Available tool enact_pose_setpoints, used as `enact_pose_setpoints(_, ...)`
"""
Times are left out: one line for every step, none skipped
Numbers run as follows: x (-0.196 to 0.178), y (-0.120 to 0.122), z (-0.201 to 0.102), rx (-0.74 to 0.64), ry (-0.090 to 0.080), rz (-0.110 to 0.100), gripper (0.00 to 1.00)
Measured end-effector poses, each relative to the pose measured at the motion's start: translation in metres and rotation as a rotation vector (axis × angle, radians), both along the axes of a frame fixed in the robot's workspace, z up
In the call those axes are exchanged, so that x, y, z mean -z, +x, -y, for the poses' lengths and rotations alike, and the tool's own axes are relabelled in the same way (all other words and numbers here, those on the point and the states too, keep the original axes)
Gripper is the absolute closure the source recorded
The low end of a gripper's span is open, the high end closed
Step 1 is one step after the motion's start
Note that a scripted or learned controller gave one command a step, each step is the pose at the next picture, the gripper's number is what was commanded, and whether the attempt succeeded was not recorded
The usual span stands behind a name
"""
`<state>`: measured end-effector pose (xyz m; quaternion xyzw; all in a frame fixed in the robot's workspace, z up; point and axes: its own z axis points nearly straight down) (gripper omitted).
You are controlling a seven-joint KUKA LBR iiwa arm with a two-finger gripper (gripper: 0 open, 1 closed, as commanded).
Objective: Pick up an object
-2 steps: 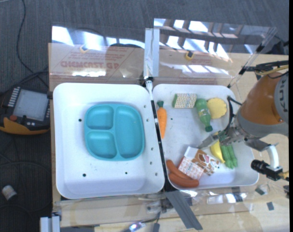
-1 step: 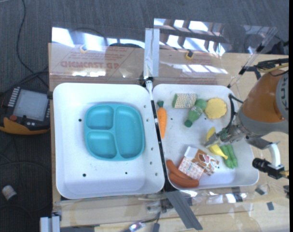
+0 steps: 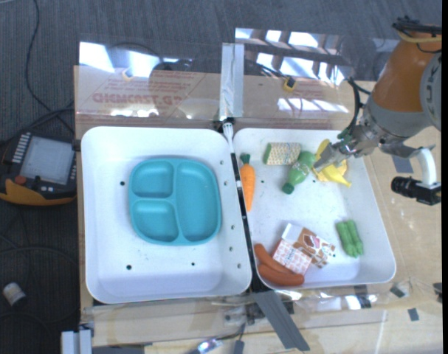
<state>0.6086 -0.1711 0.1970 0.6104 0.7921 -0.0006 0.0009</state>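
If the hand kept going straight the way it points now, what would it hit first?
Most likely the yellow banana in the right bin: the hand is right over it, angled down-left. Depth is unclear; the green bottle lies just beyond.

You get one fixed camera above the bench (image 3: 401, 220), angled down, both white bins (image 3: 98, 220) fully framed, arm (image 3: 404, 87) entering right.

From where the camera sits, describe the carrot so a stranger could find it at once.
Start at the right bin, the one crowded with toy food beside the bin holding the blue plate. Follow its left wall, next to the divider between the bins, to the upper half. The carrot lies there lengthwise, the only orange, tapering piece with a green top, apart from the green bottle.
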Motion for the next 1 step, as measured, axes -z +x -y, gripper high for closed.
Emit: enact_pose_setpoints(-0.1075, -0.0177, -0.0022, 0.057, -0.001, -0.001, 1.0)
